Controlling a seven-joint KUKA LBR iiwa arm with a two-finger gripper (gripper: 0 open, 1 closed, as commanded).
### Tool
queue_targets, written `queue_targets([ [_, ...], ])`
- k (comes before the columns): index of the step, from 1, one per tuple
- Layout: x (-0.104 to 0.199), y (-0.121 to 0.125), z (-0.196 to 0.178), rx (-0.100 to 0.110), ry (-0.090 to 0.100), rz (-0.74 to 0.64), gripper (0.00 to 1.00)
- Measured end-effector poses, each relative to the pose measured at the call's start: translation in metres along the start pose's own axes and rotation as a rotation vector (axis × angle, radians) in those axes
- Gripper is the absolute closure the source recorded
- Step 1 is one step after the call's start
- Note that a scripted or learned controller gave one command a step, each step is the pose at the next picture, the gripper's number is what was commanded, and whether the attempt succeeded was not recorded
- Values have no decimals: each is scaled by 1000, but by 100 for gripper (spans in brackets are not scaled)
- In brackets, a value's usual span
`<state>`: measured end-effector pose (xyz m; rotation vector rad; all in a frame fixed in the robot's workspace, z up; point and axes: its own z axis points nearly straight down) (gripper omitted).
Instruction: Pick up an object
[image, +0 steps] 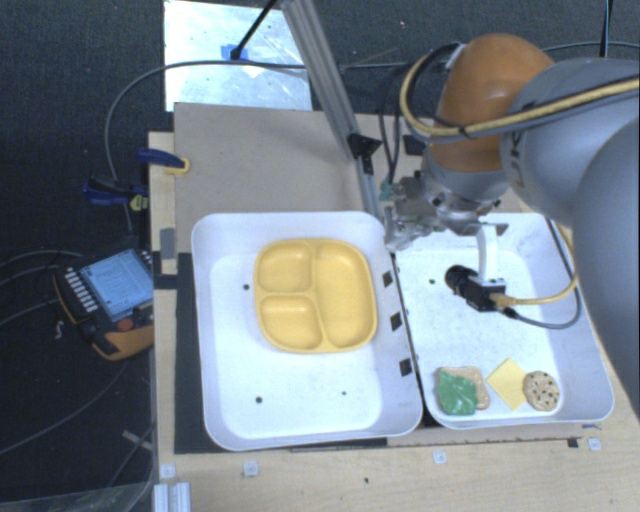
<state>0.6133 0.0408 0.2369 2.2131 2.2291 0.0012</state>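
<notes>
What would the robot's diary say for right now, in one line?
arm: over right bin | toast, cheese, cookie: lying at bin's near edge | yellow tray: left bin

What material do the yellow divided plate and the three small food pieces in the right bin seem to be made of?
The yellow plate looks like moulded plastic, smooth and softly glossy: even colour, rounded compartment walls. The green-topped toast, yellow cheese slice and cookie look like toy food, probably plastic or rubber, with flat uniform colours; the view is too small to be sure.
</notes>
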Motion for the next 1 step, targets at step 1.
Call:
queue_targets([
  [1,55,1,10,-1,1,-2,100],
])
